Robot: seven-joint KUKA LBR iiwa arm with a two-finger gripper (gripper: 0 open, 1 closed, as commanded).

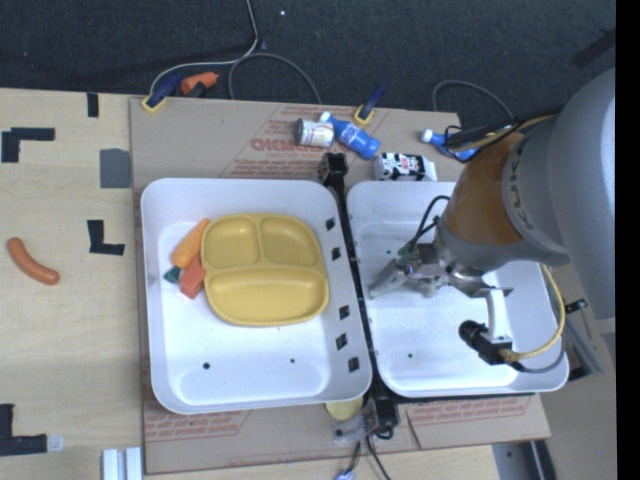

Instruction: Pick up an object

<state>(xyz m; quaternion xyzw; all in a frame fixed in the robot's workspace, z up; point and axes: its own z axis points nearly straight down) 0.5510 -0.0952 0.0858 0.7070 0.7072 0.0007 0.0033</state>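
A yellow divided plate (265, 268) lies in the left bin (250, 378). Against the plate's left edge rest an orange carrot-shaped toy (188, 245) and a small red piece (192, 280). My gripper (392, 278) is low inside the right bin (440, 373), near its left wall and pointing left. The grey arm with its orange band (490, 203) reaches in from the right and covers much of that bin. I see no object held at the gripper's tip.
A divider with black clips (345, 268) separates the bins. Behind them on the cardboard lie a white and blue bottle (340, 133), a small black-and-white item (405, 166) and cables. An orange sausage toy (33, 261) lies on the bench at far left.
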